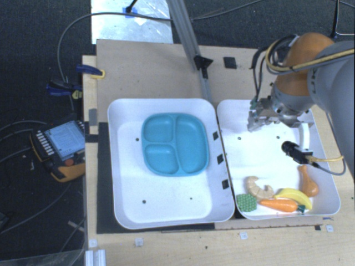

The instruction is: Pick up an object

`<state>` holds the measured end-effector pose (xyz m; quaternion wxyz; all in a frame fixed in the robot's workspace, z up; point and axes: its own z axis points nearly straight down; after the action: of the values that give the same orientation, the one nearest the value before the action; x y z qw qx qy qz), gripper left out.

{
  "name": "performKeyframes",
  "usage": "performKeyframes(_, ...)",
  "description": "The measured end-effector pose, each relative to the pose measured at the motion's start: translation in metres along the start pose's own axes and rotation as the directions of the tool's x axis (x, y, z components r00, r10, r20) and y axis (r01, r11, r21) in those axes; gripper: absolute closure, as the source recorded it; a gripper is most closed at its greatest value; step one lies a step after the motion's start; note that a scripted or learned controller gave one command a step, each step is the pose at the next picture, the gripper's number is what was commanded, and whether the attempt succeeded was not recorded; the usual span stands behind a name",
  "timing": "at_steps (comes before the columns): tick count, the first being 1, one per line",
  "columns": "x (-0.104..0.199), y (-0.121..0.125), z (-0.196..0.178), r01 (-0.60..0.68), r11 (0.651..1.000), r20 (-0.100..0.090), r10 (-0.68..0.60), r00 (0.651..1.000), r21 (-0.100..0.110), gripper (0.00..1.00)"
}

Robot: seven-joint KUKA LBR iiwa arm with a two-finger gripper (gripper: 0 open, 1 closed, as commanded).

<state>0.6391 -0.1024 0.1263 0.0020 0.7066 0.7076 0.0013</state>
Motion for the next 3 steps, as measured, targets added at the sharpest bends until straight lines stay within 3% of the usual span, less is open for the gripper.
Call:
performKeyframes(2, -0.005, 0.007, -0.115, 0.003, 1.0, 0.0, -0.003, 1.0, -0.003, 1.0)
performKeyframes(3, 0.04, -0.014, -0.123, 0.008, 1.0, -0.003, -0.008, 1.0, 0.002, 1.0)
